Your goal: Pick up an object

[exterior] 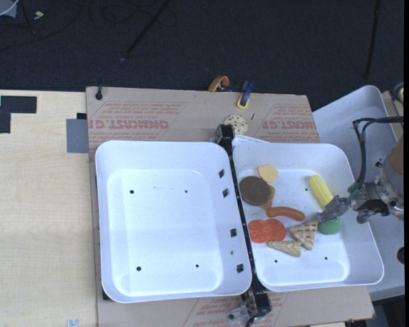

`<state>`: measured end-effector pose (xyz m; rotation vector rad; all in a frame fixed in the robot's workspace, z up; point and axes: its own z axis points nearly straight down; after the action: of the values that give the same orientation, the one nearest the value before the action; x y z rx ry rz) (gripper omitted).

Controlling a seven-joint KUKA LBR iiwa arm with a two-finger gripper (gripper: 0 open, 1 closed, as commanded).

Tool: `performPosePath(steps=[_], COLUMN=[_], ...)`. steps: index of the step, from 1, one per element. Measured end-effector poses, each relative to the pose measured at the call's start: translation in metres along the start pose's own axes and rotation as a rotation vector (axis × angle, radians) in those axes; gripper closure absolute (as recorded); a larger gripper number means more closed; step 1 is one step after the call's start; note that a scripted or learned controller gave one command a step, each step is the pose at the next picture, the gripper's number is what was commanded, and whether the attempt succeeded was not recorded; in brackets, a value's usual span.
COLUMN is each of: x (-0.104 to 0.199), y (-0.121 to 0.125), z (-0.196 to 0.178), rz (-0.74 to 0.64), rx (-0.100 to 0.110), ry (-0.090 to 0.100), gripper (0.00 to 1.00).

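Observation:
The right bin (358, 264) holds several toy foods. A brown round patty (255, 191) lies near its left wall, with a small yellow piece (267, 174) behind it. An orange sausage (285, 213), a red tomato slice (266, 231) and two tan triangular wedges (304, 234) (285, 248) lie in the middle. A yellow corn cob (320, 189) lies toward the right. My gripper (329, 212) reaches in from the right, low over the bin, between the corn cob and a green piece (330, 226) that it partly covers.
The left bin (109, 182) sits beside the right one, and a black clip strip (232, 203) joins them. A cookie-like piece (236, 123) and a yellow-blue clamp (244, 97) lie on the cardboard behind the bins. A cable (360, 148) hangs by the arm.

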<state>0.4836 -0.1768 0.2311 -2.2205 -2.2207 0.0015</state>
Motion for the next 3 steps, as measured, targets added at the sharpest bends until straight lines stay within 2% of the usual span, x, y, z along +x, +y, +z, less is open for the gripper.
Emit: performPosePath(steps=[1, 2, 3], x=[0.082, 0.095, 0.124], y=[0.029, 0.066, 0.166], z=[0.108, 0.145, 0.036], rz=[-0.006, -0.001, -0.006], rx=[0.011, 0.001, -0.017], ry=[0.007, 0.001, -0.001], gripper=[0.0, 0.0, 0.0])
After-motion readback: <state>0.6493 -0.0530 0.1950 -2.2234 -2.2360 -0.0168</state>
